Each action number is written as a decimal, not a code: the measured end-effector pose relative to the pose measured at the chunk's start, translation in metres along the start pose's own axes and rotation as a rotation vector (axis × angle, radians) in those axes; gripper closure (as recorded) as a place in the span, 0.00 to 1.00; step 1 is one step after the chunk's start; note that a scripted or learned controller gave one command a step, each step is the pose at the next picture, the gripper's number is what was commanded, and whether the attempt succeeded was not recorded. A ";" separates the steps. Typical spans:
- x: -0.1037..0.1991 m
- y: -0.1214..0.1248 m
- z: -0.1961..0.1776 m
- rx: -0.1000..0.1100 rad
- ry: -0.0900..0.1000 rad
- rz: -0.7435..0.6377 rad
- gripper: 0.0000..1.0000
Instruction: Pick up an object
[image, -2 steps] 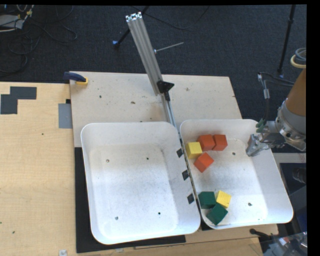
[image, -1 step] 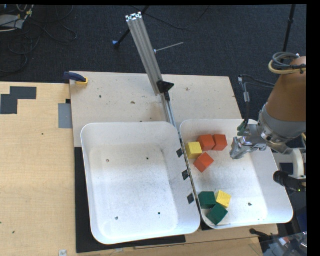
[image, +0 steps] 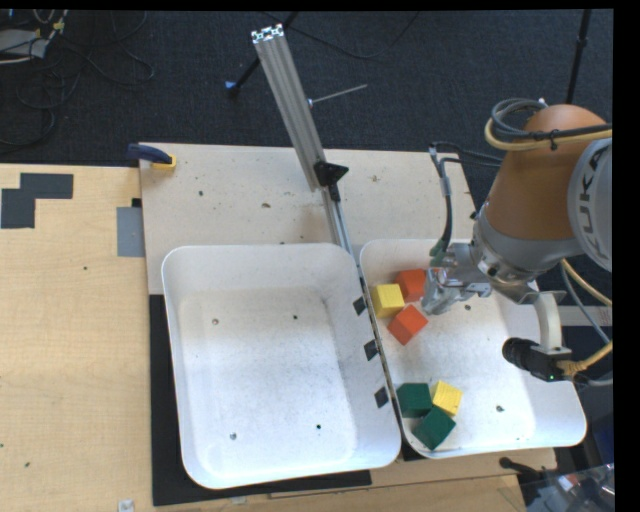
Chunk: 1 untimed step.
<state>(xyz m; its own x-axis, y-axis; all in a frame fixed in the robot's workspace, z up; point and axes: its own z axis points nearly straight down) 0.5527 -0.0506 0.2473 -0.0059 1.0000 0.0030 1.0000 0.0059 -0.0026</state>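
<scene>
Gripper (image: 440, 296) of the grey-and-orange arm (image: 545, 190) hangs low over the right bin (image: 520, 400), and we cannot tell from this slant whether it is released or clenched; we see nothing plainly between its tips.

Nearest to us, at the right bin's front edge, we see two green blocks, one (image: 435, 428) at the very front and tilted, the other (image: 414, 398) just behind it, with a small yellow block (image: 447, 397) touching them on the right.

Further back in the same bin we find the cluster under the gripper. An orange block (image: 407, 324) lies turned on a corner just below and left of the metal tip. A second yellow block (image: 389, 296) sits close to the divider between the bins, just left of the gripper. Another orange block (image: 411, 282) lies behind it, partly covered by the gripper's hardware.

To the left, the left bin (image: 200, 300) lies side by side with the right one, its white floor speckled with small dark marks.

Beyond both bins, we see the pale bench top (image: 240, 190), a slanted aluminium bar (image: 295, 100) rising from it toward the rear, and a blue-and-yellow clamp (image: 152, 155) at the bench's far left corner. Dark carpet (image: 150, 70) with loose cables lies behind.
</scene>
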 end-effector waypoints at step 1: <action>0.056 0.009 -0.002 0.000 -0.001 0.001 1.00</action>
<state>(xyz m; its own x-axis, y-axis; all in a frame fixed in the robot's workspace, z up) 0.5617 0.0054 0.2499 -0.0050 1.0000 0.0022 1.0000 0.0050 -0.0024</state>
